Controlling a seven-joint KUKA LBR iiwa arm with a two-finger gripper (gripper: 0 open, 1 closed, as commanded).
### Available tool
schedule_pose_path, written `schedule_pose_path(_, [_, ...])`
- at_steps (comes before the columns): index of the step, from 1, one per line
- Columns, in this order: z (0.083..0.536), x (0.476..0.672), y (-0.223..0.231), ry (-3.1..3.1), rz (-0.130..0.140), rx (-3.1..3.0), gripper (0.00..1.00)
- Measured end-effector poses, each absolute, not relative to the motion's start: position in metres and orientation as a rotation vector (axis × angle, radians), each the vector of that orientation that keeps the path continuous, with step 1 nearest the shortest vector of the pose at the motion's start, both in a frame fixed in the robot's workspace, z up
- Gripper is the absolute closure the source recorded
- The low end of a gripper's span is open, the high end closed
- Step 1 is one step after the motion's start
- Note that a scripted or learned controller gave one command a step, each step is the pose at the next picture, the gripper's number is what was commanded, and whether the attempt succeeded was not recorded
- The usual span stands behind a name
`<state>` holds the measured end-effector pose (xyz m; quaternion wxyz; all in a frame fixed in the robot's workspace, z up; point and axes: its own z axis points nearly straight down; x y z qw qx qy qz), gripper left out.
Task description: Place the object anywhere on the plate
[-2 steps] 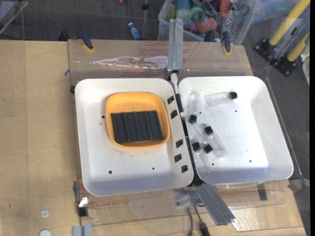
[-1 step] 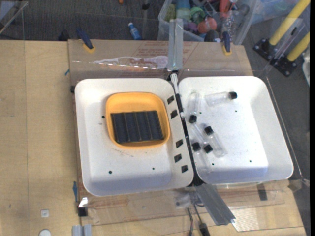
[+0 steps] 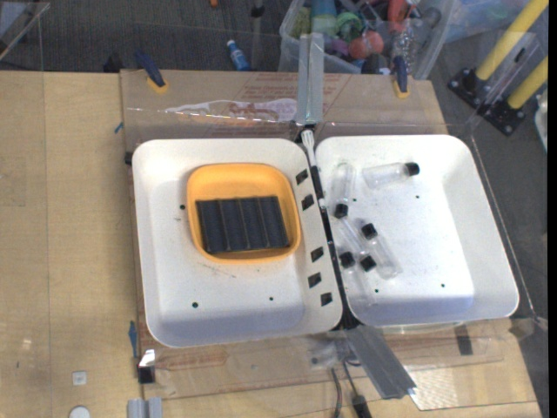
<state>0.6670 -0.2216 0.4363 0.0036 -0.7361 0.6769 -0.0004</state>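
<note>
Two shallow white plastic bins are sitting side by side on the light wooden surface (image 3: 61, 233): left bin (image 3: 165, 307), right bin (image 3: 452, 259). Their inner rims are touching along a dark seam carrying a row of small black tabs (image 3: 317, 252).

Left bin: a rounded-square orange plastic plate (image 3: 239, 179) is lying flat, slightly towards the bin's far side. A dark grey ribbed rectangular slab (image 3: 242, 225) is resting on the plate, covering most of its floor towards the near rim. The slab's long side is running left to right, its ribs running front to back. It is lying wholly inside the plate's rim, with orange showing on all sides, widest at the far side.

Right bin: several clear plastic vials with black caps are lying loose on the floor.
- One vial (image 3: 390, 173) is lying near the far wall, cap pointing right.
- One vial (image 3: 341, 185) is lying close to the seam, cap towards the near side.
- A cluster of vials (image 3: 365, 249) is lying nearer the bin's middle, just beside one another; exact count unclear.

A brown cardboard sheet (image 3: 218, 90) is lying under the bins' far edge. A clear plastic tub of mixed coloured toys (image 3: 374, 16) is standing beyond it on the floor.
</note>
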Motion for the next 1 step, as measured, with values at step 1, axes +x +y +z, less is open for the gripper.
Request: schedule_pose_path(1, [0.4358, 0.6681, -0.2149, 1.818, -0.003, -2.554, 1.0])
